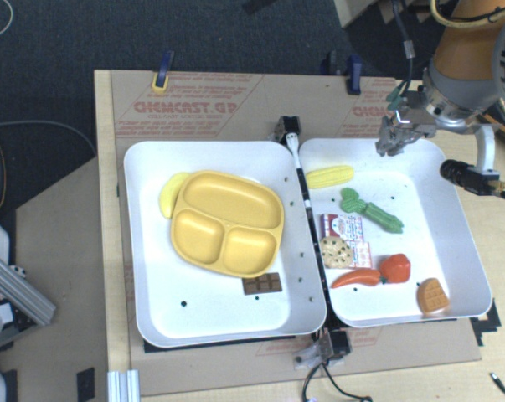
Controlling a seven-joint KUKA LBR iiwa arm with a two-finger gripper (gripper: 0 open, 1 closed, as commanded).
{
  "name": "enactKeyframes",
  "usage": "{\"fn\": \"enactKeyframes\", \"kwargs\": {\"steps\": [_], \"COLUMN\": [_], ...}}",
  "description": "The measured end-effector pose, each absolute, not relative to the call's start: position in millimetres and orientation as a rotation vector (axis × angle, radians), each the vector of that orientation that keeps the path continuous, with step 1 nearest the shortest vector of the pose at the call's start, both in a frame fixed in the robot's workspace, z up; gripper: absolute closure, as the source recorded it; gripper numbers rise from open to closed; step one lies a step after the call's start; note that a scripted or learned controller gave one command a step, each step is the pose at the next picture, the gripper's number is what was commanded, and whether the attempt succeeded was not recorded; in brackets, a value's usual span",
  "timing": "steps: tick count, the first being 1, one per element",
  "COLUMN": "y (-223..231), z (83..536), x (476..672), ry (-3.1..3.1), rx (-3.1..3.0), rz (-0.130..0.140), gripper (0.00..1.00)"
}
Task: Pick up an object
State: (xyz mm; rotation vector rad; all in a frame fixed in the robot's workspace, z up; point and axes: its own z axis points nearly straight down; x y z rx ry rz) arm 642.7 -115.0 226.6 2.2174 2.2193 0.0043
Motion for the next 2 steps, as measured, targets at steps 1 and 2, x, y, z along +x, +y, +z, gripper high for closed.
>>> {"fn": "enactKeyframes", "kwargs": {"steps": [1,2], "y": [-77.2,-33.9], "z": [220.7,232.1], "x": [617.4,580.4], "ry": [2.228,2.229], "rx": [2.22,2.219], "rz": [-0.001,0.0], "gripper": [1.0,1.0]}}
